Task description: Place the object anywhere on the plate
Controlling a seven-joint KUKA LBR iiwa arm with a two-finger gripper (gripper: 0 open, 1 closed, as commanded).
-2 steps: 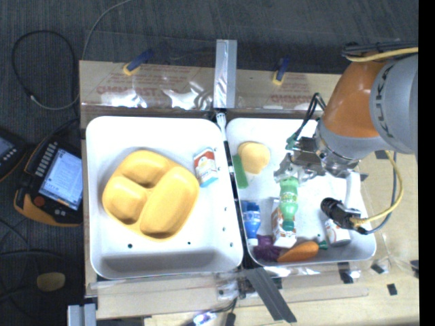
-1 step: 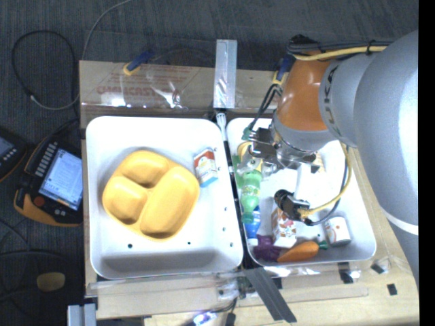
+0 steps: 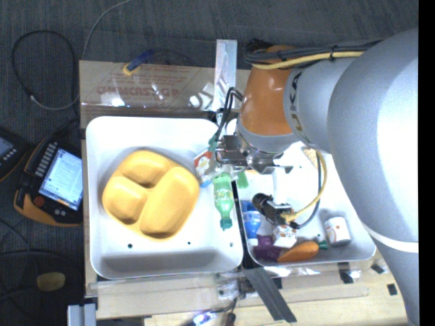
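Gripper [image 3: 226, 160] sits low over the ridge where the two white bins meet, hanging from the orange-banded wrist, and a green bottle [image 3: 223, 197] lies directly beneath it, pointing toward the near edge with its teal cap end lowest. Whether the bottle is actually clamped I cannot tell, since the wrist body hides the tips. Outward from there, the grey arm [image 3: 380, 128] sweeps in from the right and covers much of the right bin [image 3: 353, 255]. The yellow sectioned plate [image 3: 151, 193] rests in the left bin [image 3: 102, 250], just left of the bottle and apart from it. In the right bin's near part lie a carrot-like orange piece [image 3: 299, 251], a purple item [image 3: 266, 252] and a small white container [image 3: 338, 230].
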